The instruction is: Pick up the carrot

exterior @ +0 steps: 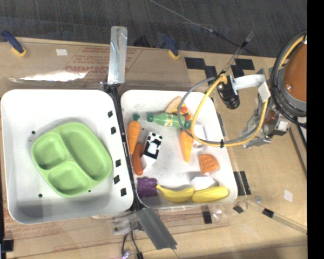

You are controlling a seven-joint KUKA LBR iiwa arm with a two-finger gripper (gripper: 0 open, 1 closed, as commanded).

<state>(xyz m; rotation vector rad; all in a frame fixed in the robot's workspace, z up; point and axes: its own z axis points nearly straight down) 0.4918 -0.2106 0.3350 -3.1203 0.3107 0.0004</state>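
The carrot [133,135] lies along the left wall of the right bin [170,169], a second carrot [186,146] near its middle; the gripper [262,127] hangs outside the bin's right rim, and I cannot tell its state

No text can be read.
Red print [93,59] on the board [38,55] behind the green tray [70,158] is too blurred to read.

Arm [295,72] cut off at right; purple item [147,186] too blurred to identify.
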